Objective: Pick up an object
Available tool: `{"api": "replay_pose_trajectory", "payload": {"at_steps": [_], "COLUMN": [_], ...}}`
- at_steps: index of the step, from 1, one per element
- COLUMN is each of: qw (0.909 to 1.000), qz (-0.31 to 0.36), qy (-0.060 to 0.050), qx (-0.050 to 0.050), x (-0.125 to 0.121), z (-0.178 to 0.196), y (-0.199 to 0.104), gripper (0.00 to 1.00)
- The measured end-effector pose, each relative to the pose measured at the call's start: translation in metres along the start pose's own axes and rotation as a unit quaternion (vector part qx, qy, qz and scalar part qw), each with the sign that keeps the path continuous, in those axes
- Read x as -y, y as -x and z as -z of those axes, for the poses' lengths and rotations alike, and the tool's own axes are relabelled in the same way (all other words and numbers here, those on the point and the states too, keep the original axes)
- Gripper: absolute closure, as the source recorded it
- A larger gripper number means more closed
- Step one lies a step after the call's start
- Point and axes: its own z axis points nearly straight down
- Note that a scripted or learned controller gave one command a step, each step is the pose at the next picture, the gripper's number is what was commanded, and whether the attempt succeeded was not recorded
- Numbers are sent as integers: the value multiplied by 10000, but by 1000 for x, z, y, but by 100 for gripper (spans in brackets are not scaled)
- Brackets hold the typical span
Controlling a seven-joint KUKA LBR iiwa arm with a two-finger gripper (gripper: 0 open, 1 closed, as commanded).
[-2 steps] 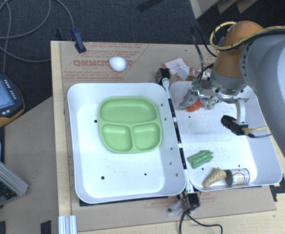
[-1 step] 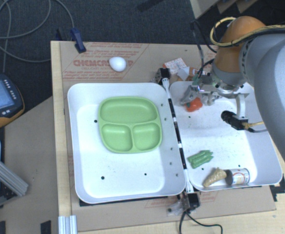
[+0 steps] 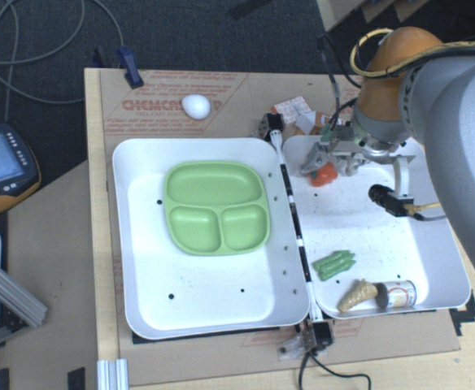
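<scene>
Hovering gripper (image 3: 329,162) over small red object (image 3: 324,175) at right bin's (image 3: 433,291) far-left corner. We can't tell gripper's state. Advice: centre over red piece, drop straight, avoid bin wall, close firmly before lifting.

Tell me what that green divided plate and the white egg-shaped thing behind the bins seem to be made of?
The green divided plate looks like molded plastic with a matte finish: even colour, soft rounded compartment edges, no sharp glare. The white egg-shaped thing looks smooth and slightly glossy, probably plastic too, though a real eggshell cannot be ruled out from this view.
</scene>
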Motion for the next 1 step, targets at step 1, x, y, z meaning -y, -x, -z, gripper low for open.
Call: {"api": "replay_pose_trajectory", "payload": {"at_steps": [1], "qw": [10000], "qz": [6], "qy": [13], "qx": [9], "x": [-1], "z": [10], "y": [0], "gripper": [100]}}
